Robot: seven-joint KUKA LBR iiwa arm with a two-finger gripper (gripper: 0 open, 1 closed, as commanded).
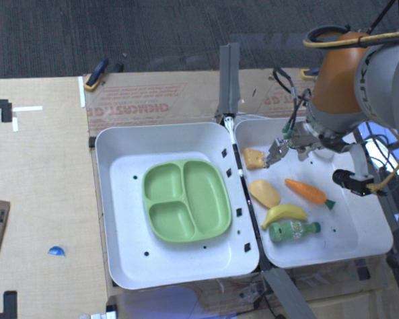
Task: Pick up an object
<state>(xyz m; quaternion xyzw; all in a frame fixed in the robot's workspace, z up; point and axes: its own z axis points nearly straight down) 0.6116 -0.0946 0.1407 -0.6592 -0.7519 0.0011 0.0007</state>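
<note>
the end effector (275, 155) hangs low over the far part of the right bin (366, 243), its tip close beside a small yellow-tan block (253, 159) that lies against the bin's left wall. whether its two prongs stand apart or together i cannot tell, since from this slant they merge into one dark shape, and nothing shows between them. so the pick looks barely begun: the arm (346, 79) is down in the bin and near a candidate, but no object is lifted or visibly gripped. the other things in that bin all lie flat on its floor: a pale yellow rounded piece (265, 192) just beyond the middle, an orange carrot (305, 191) to its right, a yellow banana (284, 214) nearer the camera, and a green bottle (293, 230) touching the banana's near side. the left bin (125, 261) carries a green divided plate (187, 200) (three compartments, all bare), well apart from the arm. what is left, as i judge it, is nearly everything: settling on the block or a neighbour, closing on it, and raising it off the bin floor. the desk (40, 199) around the bins plays no part.
</note>
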